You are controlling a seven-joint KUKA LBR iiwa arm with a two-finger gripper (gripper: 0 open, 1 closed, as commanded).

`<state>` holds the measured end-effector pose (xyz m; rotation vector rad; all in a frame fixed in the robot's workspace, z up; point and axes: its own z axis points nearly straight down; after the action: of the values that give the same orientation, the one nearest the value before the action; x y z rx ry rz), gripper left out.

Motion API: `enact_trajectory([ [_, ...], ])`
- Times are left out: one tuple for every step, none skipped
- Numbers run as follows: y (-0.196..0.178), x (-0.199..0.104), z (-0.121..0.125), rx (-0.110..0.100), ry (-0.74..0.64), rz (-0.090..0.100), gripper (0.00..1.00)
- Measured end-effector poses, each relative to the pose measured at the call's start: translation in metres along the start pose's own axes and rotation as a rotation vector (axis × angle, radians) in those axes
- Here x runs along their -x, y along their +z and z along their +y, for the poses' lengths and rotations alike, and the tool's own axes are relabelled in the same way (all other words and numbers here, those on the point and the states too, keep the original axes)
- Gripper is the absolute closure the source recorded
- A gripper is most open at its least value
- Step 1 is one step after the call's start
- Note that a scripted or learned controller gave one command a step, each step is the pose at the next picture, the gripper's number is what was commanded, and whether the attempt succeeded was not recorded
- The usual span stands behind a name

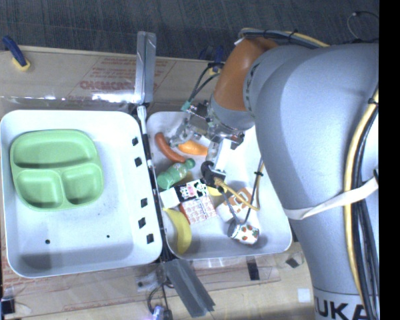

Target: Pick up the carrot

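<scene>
Dark carpeted floor is seen along the top of the frame, with the cardboard-covered worktop (67,72) below it carrying two white bins side by side.

Hand (199,137): lowered into the upper part of the right bin (275,235), at centre frame, under the orange wrist band. Metal parts and cables crowd the fingertips; how far the hand is open cannot be told, and nothing can be confirmed as held.

Carrot (193,149): a short orange piece lying flat on the bin floor, directly below the hand and apparently touching or just under the fingertips. Contact cannot be settled from this angle. The hand is judged to be placed straight above the carrot for a top-down grasp.

Just beside the carrot, to its left: a red-orange sausage-like item (169,149), lying at a slant. A mistaken grasp is judged possible, given the similar colour and closeness.

Further out, lower in the same bin: a green bottle (174,175), a printed card box (195,202), a banana (180,229) and a small patterned cup (247,233), loosely piled as clutter.

Left bin (27,259): a green divided tray (55,167) is held, well apart from the hand.
</scene>
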<state>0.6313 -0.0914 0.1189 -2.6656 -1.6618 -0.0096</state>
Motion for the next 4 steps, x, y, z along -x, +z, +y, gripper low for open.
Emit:
enact_trajectory([
  [0.027,0.01,0.011,-0.005,-0.044,-0.006,0.0],
  [0.017,0.007,0.011,-0.007,-0.052,-0.006,1.0],
  [0.017,0.007,0.011,-0.007,-0.053,-0.006,0.0],
  [0.007,0.006,0.011,-0.008,-0.058,-0.006,1.0],
])
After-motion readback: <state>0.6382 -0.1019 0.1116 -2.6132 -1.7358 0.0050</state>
